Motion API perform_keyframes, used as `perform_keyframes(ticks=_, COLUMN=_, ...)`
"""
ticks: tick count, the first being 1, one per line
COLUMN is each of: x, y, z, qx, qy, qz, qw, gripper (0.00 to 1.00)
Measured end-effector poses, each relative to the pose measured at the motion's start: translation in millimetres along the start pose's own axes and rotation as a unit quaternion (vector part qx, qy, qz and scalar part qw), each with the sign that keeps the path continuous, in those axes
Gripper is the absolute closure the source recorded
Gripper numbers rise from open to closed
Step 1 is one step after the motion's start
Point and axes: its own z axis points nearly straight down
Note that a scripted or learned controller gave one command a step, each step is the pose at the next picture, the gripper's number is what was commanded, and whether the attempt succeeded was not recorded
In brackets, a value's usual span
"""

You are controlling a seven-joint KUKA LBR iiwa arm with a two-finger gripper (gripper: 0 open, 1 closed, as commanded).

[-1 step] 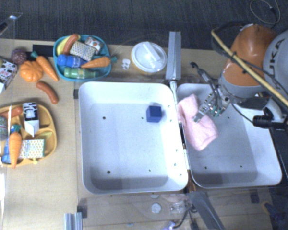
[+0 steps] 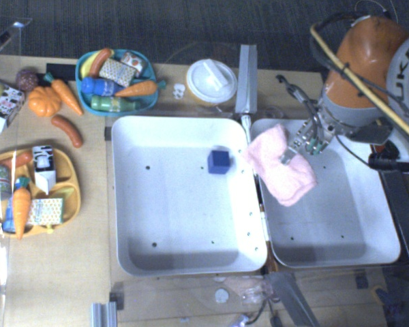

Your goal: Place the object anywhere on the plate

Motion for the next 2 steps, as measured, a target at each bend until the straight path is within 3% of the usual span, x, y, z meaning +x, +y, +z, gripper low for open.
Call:
perform_keyframes(ticks=1, x=25.7, y=48.9, z=-8.6, qx=0.0, qy=0.0, qz=-0.2, qw=0.9797, gripper=1.0)
perform_keyframes(ticks=2, x=45.3, y=95.3, z=-16.2, qx=-0.001, qy=-0.001, qz=-0.352, qw=0.9361, gripper=1.0)
